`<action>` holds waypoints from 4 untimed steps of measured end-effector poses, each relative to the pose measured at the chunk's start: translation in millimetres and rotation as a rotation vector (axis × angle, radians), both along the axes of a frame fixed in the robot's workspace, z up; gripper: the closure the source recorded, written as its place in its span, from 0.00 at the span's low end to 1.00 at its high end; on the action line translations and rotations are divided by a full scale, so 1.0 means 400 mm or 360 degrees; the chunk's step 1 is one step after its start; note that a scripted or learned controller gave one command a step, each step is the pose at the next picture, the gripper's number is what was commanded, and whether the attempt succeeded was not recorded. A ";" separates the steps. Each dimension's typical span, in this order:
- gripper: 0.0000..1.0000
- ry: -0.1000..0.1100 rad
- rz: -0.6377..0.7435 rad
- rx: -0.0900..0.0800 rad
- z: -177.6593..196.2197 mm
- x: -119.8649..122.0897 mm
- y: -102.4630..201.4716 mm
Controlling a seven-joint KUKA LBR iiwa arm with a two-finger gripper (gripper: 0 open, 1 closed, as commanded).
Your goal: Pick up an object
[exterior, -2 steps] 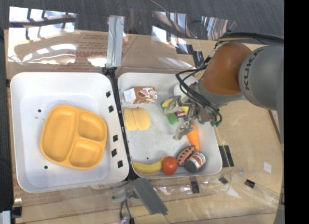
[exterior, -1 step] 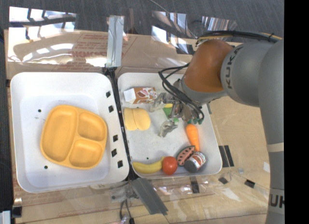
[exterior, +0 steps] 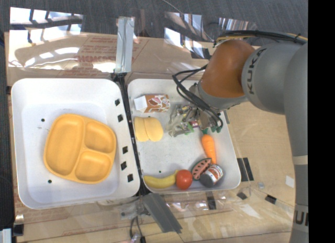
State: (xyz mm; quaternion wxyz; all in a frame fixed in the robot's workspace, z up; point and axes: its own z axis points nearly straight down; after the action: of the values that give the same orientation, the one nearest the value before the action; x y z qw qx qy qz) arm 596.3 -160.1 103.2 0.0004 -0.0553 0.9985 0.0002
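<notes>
Closest to the lens is my own arm point(exterior: 272, 77), grey, with its orange band point(exterior: 225, 69) over the top right part of the right bin point(exterior: 230, 155). Below that band my gripper point(exterior: 184, 122) hangs low over the bin's floor. It is a dark tangle against the white, and I cannot tell whether it is spread or closed, or whether anything sits in it.

Any of the loose things in this bin could be picked up. The carrot point(exterior: 209, 145) lies just beside my gripper, to its right and toward the view's bottom, with its green end pointing up at the wrist. On my gripper's other side, near it, sits a pale yellow bun point(exterior: 147, 130). Above the bun, up and left of my gripper, is a small brown and white carton point(exterior: 152, 102).

Farther from my gripper, along the bin's bottom edge, is a row. The can point(exterior: 213, 174) is straight below the carrot, and a red and black piece point(exterior: 200, 167) touches it. A tomato point(exterior: 183, 179) comes next, with a banana point(exterior: 159, 181) lying against it.

Well apart from my gripper, to its left across the divider, the left bin point(exterior: 26, 184) holds a yellow divided tray point(exterior: 79, 147) lying flat.
</notes>
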 end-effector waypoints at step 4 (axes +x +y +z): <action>0.00 0.0000 0.0510 0.0001 -0.027 -0.120 -0.118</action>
State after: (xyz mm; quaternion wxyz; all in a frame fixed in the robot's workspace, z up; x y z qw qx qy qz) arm 548.3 -207.3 92.3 0.0003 -0.2139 0.9769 0.0005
